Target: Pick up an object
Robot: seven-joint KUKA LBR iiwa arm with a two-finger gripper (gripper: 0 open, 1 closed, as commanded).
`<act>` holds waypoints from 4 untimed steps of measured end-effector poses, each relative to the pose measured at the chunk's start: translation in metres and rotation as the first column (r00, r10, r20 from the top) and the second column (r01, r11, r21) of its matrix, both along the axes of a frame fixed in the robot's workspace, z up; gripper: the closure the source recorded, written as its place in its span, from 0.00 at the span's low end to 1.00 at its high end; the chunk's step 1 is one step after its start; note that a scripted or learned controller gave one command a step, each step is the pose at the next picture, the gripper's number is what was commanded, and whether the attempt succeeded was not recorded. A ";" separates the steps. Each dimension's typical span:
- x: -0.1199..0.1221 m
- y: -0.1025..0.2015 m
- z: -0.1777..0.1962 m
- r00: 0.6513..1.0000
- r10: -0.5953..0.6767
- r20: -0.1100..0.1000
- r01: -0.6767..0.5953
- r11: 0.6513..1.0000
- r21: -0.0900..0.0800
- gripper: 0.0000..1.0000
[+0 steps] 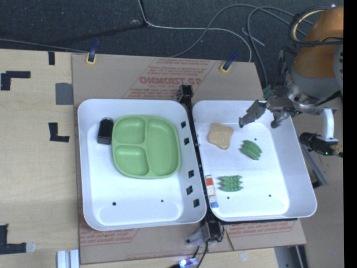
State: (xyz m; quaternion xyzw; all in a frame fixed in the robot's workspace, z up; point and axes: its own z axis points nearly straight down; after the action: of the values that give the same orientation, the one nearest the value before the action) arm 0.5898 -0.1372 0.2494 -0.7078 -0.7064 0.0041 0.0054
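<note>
Gripper (261, 117): fingers spread wide, nothing between them, poised over the upper right part of the right bin (290, 166), one finger toward the bin's middle, the other near its right wall. Arm (318, 43): enters from the right, orange band above the wrist, wrist bent so the fingers slant down and left toward the bin floor. Bread (220, 135): tan piece, left of the gripper and slightly below it, near but apart, lying flat; nearest candidate for the pick. Upper pea pod (250, 149): green, below the gripper, just right of the bread. Lower pea pod (230, 182): green, well below the gripper, toward the bin's front. Small packet (210, 188): against the bin's left wall, beside the lower pea pod. Left bin (89, 166): well left of the gripper, bearing a green tray (146, 147) with three compartments and a black block (105, 131) touching the tray's left edge. Step in hand, as judged: approach, no grasp yet made. Next move calls for settling on one item, centring the spread fingers over it, descending to the floor and closing.
</note>
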 end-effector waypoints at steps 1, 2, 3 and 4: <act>0.002 0.000 0.007 1.000 0.003 0.012 -0.003 1.000 -0.002 0.00; 0.001 -0.009 -0.051 1.000 0.002 0.008 -0.002 1.000 -0.003 0.00; -0.001 -0.006 -0.096 1.000 0.003 0.008 -0.003 1.000 -0.002 0.00; -0.007 -0.002 -0.141 1.000 0.004 0.010 -0.004 1.000 -0.002 0.00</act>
State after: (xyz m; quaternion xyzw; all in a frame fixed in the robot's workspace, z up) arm 0.5824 -0.1393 0.1087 -0.7064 -0.7078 0.0016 0.0011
